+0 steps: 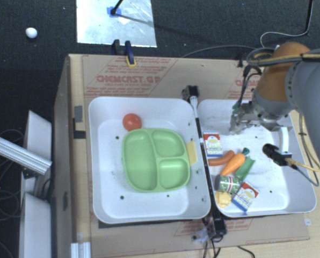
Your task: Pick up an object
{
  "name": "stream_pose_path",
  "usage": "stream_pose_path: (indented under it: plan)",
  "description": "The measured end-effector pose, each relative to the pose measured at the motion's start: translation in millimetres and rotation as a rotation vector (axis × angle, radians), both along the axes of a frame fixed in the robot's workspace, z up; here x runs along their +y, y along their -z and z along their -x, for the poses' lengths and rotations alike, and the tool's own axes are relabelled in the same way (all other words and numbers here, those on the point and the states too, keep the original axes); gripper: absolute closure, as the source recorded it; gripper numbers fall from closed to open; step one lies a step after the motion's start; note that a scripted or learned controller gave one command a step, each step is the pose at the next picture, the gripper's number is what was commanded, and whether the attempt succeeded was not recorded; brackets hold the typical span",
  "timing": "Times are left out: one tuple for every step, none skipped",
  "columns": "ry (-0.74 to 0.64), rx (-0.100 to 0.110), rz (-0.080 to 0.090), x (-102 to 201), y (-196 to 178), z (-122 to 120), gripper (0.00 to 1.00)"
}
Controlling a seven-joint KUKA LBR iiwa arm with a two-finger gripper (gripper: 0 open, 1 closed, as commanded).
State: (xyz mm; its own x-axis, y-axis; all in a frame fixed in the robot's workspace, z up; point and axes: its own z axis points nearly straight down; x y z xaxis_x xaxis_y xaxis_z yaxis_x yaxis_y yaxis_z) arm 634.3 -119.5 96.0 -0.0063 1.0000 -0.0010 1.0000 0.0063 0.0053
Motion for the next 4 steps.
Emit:
stream_pose_path:
  plan:
    - [0.000,0.000,0.000,0.0,0.1,0.0,0.00]
    - [0.001,0.002,-0.001,29.7,11.0,-35.0,0.00]
    - [0.005,0.003,0.000,34.5,11.3,-15.2,0.00]
    - [0.005,0.004,0.000,31.8,11.4,13.3,0.00]
